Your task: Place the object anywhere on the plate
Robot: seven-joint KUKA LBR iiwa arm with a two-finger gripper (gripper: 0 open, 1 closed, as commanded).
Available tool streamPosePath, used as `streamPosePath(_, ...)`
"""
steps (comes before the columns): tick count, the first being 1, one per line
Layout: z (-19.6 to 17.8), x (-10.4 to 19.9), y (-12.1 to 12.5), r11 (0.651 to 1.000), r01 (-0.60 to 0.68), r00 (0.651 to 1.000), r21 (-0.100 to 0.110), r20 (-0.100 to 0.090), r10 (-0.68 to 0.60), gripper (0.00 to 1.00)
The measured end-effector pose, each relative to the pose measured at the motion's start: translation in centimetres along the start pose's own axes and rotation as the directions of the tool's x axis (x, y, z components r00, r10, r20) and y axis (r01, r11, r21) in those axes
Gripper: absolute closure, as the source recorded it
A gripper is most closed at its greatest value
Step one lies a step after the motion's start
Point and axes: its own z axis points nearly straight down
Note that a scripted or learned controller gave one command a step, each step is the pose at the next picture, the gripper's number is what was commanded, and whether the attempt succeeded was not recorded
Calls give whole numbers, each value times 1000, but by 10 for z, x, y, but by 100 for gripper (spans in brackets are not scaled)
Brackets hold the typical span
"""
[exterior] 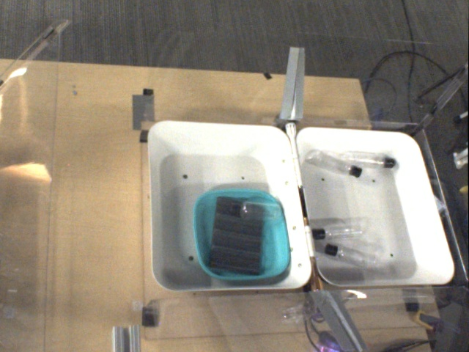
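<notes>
A teal square plate (276, 251) sits in the near right part of the left white bin (167, 196). A dark ridged rectangular block (237, 239) lies flat on the plate, its long side running front to back. At the block's far end rests a small clear piece with a dark cap (238, 210); I cannot tell what it is.
The right white bin (432, 196) holds clear tubes with black caps: one at the back (352, 163), two near the front left (335, 232) (350, 251). A grey metal post (294, 83) stands behind the seam between the bins. Cables lie at the far right.
</notes>
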Motion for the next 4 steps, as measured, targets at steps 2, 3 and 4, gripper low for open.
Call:
streamPosePath(2,0,60,38,994,108,994,2,-4,-108,100)
streamPosePath(3,0,125,18,994,111,994,-1,-4,-111,100)
streamPosePath(4,59,186,27,971,239,971,1,-6,-239,100)
